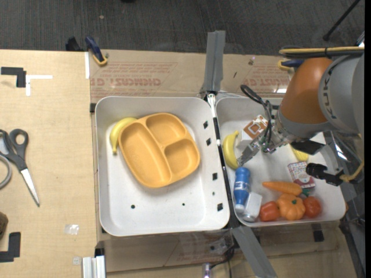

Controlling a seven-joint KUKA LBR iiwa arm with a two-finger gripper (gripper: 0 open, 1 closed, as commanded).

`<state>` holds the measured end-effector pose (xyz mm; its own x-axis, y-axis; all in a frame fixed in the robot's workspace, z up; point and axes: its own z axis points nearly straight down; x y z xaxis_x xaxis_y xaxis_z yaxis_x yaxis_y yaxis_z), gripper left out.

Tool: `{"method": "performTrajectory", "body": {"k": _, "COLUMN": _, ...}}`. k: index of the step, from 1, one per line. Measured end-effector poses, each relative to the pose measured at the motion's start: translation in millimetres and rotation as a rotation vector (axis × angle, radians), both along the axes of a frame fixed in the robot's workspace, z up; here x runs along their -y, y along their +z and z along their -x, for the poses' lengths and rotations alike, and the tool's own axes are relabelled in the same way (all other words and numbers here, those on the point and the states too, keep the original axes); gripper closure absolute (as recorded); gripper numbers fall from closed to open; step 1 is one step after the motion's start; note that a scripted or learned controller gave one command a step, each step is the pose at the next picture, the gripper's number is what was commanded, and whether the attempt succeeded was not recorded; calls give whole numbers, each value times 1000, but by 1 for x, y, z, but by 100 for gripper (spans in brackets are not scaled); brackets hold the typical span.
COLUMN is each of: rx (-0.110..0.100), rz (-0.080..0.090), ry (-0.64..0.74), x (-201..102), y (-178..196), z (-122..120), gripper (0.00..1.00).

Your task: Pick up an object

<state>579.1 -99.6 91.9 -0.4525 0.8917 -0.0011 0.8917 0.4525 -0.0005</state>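
Arm [324, 91] is reaching over the right bin [229, 106], approach step underway. Left bin [116, 213] is carrying a yellow divided plate [157, 149]. Gripper [250, 151] is hovering just beside the banana [231, 149], near the blue bottle [241, 184]; fingers are looking apart, holding nothing. Next: lowering onto one item, closing.

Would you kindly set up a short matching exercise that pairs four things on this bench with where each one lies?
Things:
1. yellow divided plate
2. blue bottle
3. scissors
4. carrot

Places:
A. on the bare bench, left of both bins
B. right bin, along its left wall
C. left bin
D. right bin, just above the small pumpkin

Pairs: 1-C, 2-B, 3-A, 4-D
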Motion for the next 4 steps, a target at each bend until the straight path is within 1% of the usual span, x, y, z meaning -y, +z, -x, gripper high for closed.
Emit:
{"method": "performTrajectory", "body": {"k": 1, "rx": -48, "rz": -9, "ry": -343, "x": 10, "y": 0, "z": -72, "gripper": 0}}
{"method": "performTrajectory", "body": {"k": 2, "rx": -48, "rz": -4, "ry": -340, "x": 11, "y": 9, "z": -72, "gripper": 100}}
{"method": "performTrajectory", "body": {"k": 3, "rx": -53, "rz": -5, "ry": -341, "x": 11, "y": 9, "z": -71, "gripper": 0}}
{"method": "performTrajectory", "body": {"k": 4, "rx": -49, "rz": -2, "ry": -338, "x": 11, "y": 19, "z": -71, "gripper": 100}}
